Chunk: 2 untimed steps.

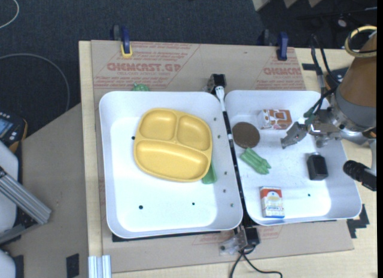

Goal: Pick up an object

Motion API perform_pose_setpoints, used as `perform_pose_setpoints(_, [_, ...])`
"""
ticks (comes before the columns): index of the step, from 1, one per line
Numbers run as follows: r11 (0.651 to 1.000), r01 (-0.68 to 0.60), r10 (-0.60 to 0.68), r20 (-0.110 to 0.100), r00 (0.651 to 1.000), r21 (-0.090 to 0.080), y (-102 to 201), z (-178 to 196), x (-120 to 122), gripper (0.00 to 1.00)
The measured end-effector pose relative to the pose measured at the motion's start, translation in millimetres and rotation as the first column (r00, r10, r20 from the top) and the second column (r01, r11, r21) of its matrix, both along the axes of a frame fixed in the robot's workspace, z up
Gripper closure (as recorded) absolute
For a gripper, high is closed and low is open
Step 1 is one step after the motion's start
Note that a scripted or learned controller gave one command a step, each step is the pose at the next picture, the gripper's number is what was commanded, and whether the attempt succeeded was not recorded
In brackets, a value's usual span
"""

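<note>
Currently, scene: two white bins are being viewed from above on a brown board.
Gripper (302, 132): it is being held above the far right part of the right bin (347, 208), with the grey arm (359, 100) reaching in from the right; nothing is being seen between its fingers, and whether they are spread or pressed together cannot be told.
Black block (316, 167): it is lying on the bin floor just near of the gripper, slightly to the right, apart from it.
Brown-and-white packet (276, 118): it is lying just left of the gripper, at the far side of the bin.
Brown disc (245, 134): it is resting left of the gripper, close to the bin's left wall.
Green object (256, 161): it is lying just near of the disc, well left of the black block.
Red-and-white box (272, 202): it is lying at the near edge of the right bin, well apart from the gripper.
Left bin (119, 211): a yellow divided plate (173, 144) is being carried in it, with a green piece (209, 175) tucked at the plate's right near edge.
Obstructions: the space between gripper and black block is being left open.
</note>
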State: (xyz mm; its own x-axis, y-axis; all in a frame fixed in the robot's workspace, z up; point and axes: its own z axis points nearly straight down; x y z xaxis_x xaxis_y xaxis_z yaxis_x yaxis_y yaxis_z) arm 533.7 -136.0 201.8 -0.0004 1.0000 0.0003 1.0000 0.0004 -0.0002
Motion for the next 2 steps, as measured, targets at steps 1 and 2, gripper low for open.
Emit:
perform_pose_setpoints(1, [1.0, -0.001, 0.001, 0.003, 1.0, -0.001, 0.0, 10.6, 0.7, 1.0])
perform_pose_setpoints(2, [1.0, -0.004, 0.004, -0.006, 1.0, 0.003, 62.5, -18.7, -24.7, 1.0])
